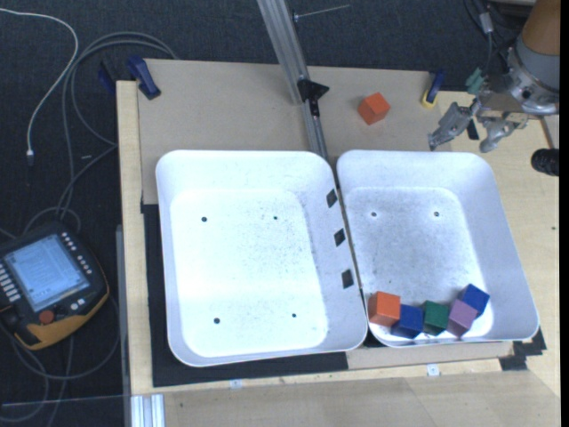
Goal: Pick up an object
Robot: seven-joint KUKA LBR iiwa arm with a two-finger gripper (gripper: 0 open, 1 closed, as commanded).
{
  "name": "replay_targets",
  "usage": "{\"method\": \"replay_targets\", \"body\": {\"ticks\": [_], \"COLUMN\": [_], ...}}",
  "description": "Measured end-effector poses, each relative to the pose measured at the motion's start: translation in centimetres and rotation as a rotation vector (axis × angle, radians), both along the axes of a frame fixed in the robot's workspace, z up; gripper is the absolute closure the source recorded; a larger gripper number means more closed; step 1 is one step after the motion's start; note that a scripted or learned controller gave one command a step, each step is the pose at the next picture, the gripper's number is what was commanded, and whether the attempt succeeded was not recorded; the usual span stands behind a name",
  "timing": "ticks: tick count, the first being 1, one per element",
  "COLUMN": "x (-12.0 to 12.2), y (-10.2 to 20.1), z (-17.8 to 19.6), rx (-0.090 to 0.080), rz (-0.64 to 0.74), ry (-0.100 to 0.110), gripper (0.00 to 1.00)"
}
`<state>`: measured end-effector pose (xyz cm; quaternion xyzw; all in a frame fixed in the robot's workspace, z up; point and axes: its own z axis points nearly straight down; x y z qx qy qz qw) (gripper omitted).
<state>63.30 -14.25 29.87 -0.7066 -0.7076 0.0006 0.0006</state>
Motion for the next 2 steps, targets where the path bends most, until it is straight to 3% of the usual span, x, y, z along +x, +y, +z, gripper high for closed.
{"method": "replay_targets", "body": {"ticks": [1,2], "x": [1.3,-4.6], "y": [-1.4,5.0], "z": [2.7,-7.9], "rx": [-0.002,0.005], "rz": [-0.001,0.002], "ry": [-0.007,0.01], "gripper": [0.0,0.0]}}
